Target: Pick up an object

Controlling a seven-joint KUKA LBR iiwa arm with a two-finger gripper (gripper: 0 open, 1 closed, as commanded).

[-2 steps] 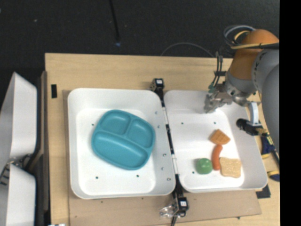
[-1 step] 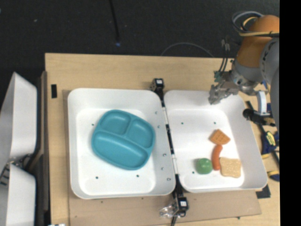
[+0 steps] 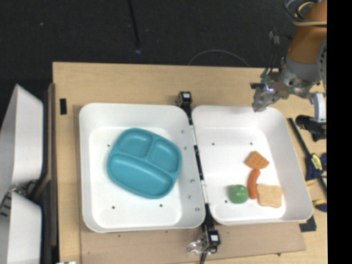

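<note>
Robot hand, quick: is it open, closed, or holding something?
Hand: cannot be told. It hangs over the right bin's far edge, away from the toy food.

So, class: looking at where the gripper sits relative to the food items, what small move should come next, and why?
Probably swing the gripper toward the near side of the right bin. It sits at the bin's far rim, apart from the orange cracker, sausage, green ball and toast.

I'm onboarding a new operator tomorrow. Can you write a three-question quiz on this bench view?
1. True or false: the blue divided plate lies in the right bin.
2. Which item touches the orange sausage on its left? A) green ball B) waffle cracker C) toast slice
3. Fill in: the gripper hovers over the right bin's ____ edge.

Key: 1 false; 2 A; 3 far
</note>
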